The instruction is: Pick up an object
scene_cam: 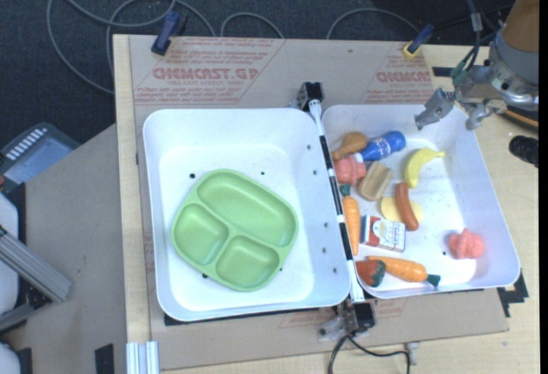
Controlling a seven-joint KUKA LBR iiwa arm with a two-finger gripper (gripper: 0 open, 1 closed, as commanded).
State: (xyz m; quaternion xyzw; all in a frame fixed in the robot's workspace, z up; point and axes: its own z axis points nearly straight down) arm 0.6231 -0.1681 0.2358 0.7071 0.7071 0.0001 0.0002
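Observation:
My gripper (454,113) hangs over the back right corner of the right bin (492,192), its fingers apart and nothing between them. Below and to its left lie a banana (419,165) and a blue bottle (383,145). The same bin also holds an orange-brown piece (351,143), a pink piece (347,171), a tan slice (375,181), a hot dog (407,205), a carrot (351,224), a small carton (383,233), a second carrot (401,268) and a pink lump (465,244).
The left bin (171,141) bears a green divided plate (235,229). A black-clipped divider (330,184) joins the two bins. Cables and clamps lie beyond the back edge of the bench.

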